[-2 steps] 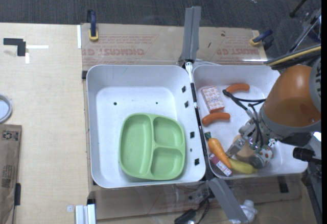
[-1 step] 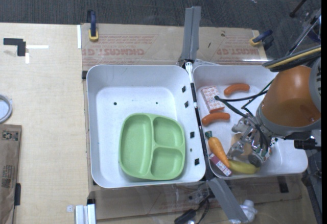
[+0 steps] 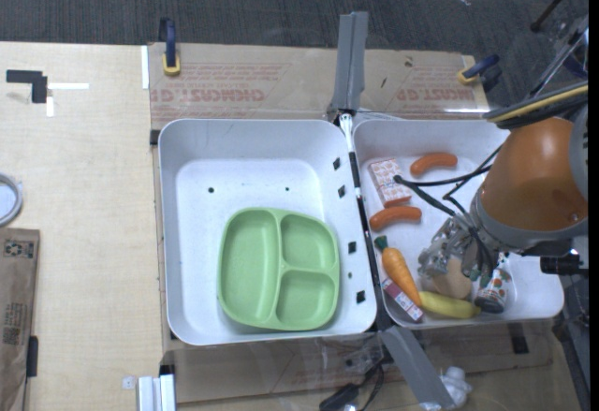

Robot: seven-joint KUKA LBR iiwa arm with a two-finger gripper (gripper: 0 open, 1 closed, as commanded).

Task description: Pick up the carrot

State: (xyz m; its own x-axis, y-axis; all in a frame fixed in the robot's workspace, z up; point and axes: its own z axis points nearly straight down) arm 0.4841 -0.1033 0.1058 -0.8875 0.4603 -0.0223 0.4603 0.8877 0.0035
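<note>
Over the right bin [image 3: 547, 304], the gripper [image 3: 457, 255] hangs among the toy food; whether its jaws are open or closed cannot be told. Just left of the gripper lies the carrot [image 3: 400, 273], flat, its long axis slanted, green top toward the bin's far-left, tip near the banana [image 3: 447, 305].

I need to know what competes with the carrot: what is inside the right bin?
The right bin holds the carrot, two sausages, a banana and a small carton. The gripper and arm cover whatever lies beneath them.
</note>
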